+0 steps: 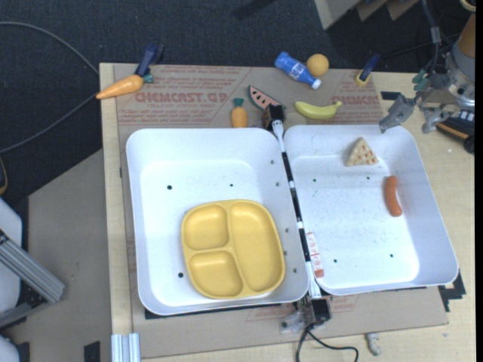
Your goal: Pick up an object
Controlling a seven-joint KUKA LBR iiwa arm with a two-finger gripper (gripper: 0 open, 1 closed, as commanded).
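Fingers [413,114] hover spread above right bin [423,266] rim, far corner.

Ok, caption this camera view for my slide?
Open two-finger gripper hovers at the right white bin's far corner, near a toast wedge and orange sausage.

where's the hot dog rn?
The hot dog lies in the right bin, near its right wall, just below and right of the pizza slice.

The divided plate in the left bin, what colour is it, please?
Yellow plate, clearest in the camera view.
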